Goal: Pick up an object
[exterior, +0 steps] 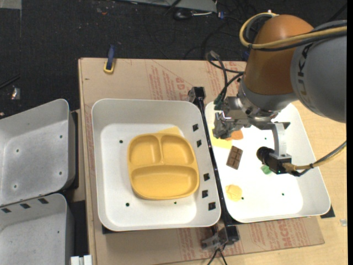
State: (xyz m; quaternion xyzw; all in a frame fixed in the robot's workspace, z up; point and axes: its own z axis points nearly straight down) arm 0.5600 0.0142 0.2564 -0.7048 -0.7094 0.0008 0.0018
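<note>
Several small objects lie in the right white bin (314,195). A brown chocolate-bar-shaped piece (235,158) sits near the bin's left side, tilted. Below it rests a small yellow lump (234,192). Above it, a flat yellow piece (222,143) and an orange piece (236,134) lie just under the gripper (223,127). A small green item (266,169) lies toward the bin's middle, beside a black part of the arm's gear.

The gripper hangs low over the bin's upper left corner, on the grey arm (325,76) with its orange band (276,54); its state is too blurred to tell.

The left white bin (110,203) holds a yellow divided tray (163,167) with three compartments.
</note>
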